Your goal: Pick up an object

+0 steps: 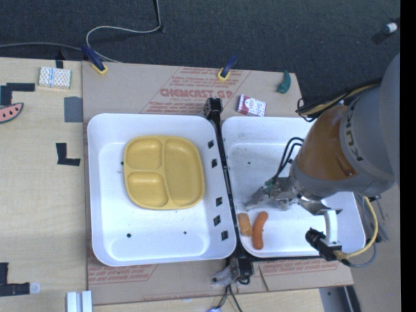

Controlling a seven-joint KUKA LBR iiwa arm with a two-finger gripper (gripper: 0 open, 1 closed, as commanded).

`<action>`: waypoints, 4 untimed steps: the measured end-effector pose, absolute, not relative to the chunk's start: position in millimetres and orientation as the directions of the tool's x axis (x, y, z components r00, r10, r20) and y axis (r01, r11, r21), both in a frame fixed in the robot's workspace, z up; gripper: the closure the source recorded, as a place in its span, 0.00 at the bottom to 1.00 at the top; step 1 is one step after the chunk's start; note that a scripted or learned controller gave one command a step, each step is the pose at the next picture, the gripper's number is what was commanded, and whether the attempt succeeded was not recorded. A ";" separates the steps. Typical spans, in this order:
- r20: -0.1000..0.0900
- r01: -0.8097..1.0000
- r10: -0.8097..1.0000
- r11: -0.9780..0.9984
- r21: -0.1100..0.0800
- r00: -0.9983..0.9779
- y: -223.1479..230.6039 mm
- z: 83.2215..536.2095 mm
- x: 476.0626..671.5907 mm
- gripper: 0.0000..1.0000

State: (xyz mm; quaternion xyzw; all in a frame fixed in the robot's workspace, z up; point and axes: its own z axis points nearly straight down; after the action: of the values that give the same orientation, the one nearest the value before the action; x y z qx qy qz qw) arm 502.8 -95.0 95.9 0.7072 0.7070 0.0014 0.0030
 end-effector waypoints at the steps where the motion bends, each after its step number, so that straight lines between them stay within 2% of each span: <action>1: 0.000 1.000 1.000 0.001 0.005 -0.001 -94.0 105.0 503.0 1.00; 2: 0.000 1.000 1.000 0.001 0.005 -0.001 -94.0 104.9 502.9 0.00; 3: -0.001 1.000 1.000 0.002 0.005 -0.002 -100.0 86.2 595.1 0.00; 4: -0.003 1.000 1.000 0.001 0.005 -0.001 -100.5 95.7 594.8 1.00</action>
State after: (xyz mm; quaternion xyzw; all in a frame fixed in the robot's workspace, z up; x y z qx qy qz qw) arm 594.8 -100.5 95.7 0.7066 0.7076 0.0007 0.0025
